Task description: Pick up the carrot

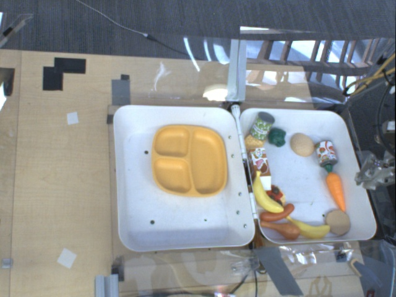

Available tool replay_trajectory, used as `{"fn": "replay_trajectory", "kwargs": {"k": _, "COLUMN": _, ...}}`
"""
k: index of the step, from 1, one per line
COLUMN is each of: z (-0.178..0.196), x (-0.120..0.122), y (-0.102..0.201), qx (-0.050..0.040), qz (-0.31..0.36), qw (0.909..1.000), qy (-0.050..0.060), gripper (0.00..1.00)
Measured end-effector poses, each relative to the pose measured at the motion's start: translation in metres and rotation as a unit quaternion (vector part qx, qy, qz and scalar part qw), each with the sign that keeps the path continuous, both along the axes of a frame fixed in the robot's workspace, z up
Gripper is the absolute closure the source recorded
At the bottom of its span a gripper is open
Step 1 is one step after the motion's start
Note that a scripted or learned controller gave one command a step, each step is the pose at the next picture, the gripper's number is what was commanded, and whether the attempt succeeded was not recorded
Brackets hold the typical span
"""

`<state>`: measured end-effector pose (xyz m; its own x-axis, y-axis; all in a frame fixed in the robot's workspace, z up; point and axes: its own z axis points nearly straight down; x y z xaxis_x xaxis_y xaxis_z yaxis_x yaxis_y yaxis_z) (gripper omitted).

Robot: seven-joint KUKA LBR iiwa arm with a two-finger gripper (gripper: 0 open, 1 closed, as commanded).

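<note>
The orange carrot [336, 190] lies in the right white bin [359, 142], near its right wall, with its green top toward the back and its tip toward the front. A small red and white can [325, 153] sits just behind the carrot, and a brown round piece [337, 221] just in front of it. My gripper [375, 172] shows as a grey metal shape at the right edge of the view. It sits just outside the bin's right wall, to the right of the carrot and apart from it. Nothing is seen held in it.
The right bin also holds a beige ball [302, 145], a green can [262, 127], a dark green piece [276, 137], bananas [266, 197], red sausages [277, 215] and a packet [260, 161] along its left wall. A yellow divided plate [189, 159] lies in the left bin [133, 184].
</note>
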<state>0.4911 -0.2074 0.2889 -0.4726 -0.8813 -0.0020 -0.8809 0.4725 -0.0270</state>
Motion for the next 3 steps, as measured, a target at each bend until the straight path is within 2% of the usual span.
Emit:
{"fn": "replay_trajectory", "kwargs": {"k": 1, "z": -0.140, "x": -0.005, "y": 0.004, "qx": 0.0073, "qz": 0.122, "qw": 0.9924, "qy": 0.014, "gripper": 1.00}}
{"fn": "replay_trajectory", "kwargs": {"k": 2, "z": 0.017, "x": -0.001, "y": 0.001, "qx": -0.0025, "qz": 0.173, "qw": 0.9848, "qy": 0.004, "gripper": 1.00}}
{"fn": "replay_trajectory", "kwargs": {"k": 3, "z": -0.141, "x": -0.005, "y": 0.018, "qx": 0.0078, "qz": 0.213, "qw": 0.9769, "qy": 0.016, "gripper": 1.00}}
